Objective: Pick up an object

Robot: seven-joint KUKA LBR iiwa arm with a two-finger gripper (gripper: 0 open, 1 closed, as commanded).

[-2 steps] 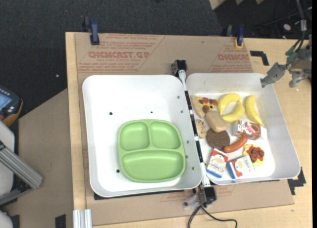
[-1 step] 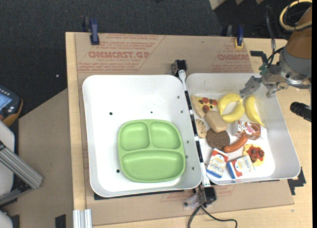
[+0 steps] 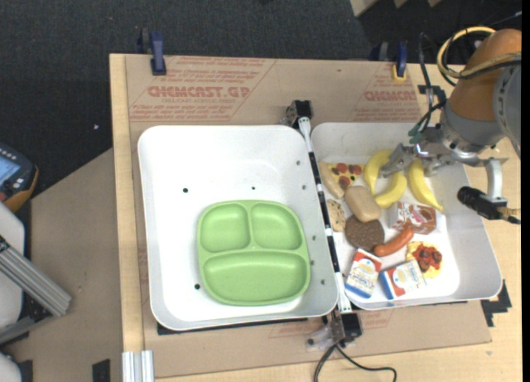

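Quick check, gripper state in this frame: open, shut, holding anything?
Gripper: over the bananas in the right bin; open or shut cannot be told, nothing seen held.

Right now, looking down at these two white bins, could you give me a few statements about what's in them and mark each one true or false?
1. The green plastic divided plate lies in the left white bin. True.
2. The yellow toy bananas lie in the left bin. False: they are in the right white bin.
3. The green plate has three compartments. True.
4. The grey arm's tool hovers over the green plate. False: it is at the right bin's far side, by the bananas.
5. A reddish toy sausage lies in the right bin. True.
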